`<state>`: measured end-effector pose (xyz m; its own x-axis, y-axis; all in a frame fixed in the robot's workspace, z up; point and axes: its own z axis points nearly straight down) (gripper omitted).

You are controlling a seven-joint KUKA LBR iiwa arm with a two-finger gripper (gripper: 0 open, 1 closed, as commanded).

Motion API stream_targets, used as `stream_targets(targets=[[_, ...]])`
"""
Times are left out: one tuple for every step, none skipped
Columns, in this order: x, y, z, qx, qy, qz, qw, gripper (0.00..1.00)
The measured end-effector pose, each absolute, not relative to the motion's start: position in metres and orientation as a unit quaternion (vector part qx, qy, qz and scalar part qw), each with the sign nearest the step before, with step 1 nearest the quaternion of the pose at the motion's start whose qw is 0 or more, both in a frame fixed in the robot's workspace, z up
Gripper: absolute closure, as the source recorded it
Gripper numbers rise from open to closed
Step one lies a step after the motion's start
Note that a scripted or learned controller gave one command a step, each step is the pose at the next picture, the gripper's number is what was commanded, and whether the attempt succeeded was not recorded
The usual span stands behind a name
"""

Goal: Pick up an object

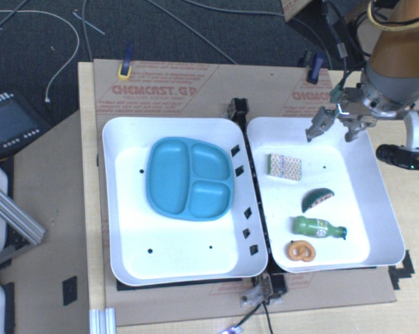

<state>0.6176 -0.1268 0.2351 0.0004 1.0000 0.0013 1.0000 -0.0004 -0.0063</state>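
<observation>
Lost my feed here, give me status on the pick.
Tool open, above right bin's back edge, holding nothing. Patterned block nearest; watermelon slice, green bottle, pretzel beyond. Nothing in the way.

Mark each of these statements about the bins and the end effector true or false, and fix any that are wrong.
1. The blue divided plate lies in the left bin. True.
2. The end effector is shut on the green bottle. False: it is open and holds nothing, above the far edge of the right bin; the bottle lies on the bin floor.
3. The pretzel is the right bin's nearest item to the camera. True.
4. The watermelon slice rests on the plate. False: it lies in the right bin, between the patterned sponge and the bottle.
</observation>
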Motion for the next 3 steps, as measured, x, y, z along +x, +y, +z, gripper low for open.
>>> stream_targets(targets=[[0.616, -0.124, 0.193, -0.707, -0.707, 0.0015, 0.003, 0.0], [0.616, -0.121, 0.15, -0.707, -0.707, 0.0015, 0.003, 0.0], [0.617, -0.122, 0.165, -0.707, -0.707, -0.0009, 0.0, 1.0]])
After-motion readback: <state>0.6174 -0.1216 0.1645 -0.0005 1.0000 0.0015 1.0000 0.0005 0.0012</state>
